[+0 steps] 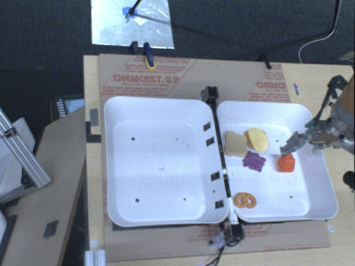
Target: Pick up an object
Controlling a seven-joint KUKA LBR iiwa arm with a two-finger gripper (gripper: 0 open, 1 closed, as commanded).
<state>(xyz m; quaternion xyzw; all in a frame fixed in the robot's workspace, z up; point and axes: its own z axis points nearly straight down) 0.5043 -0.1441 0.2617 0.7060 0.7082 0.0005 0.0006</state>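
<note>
Camera view: claw [290, 146] just above red object [285, 163], opening unclear.

Dark speckled carpet floor [244, 15] fills the upper frame, bearing a shiny square metal sheet [132, 14]. An aluminium extrusion frame [22, 154] crosses the left edge.

Wooden bench [183, 71], two white bins [158, 115] side by side

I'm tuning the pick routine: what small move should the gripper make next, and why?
Probably a short drop onto the red object: the gripper hovers just above it in the right bin, holding nothing, and it stands apart from the purple piece.
</note>
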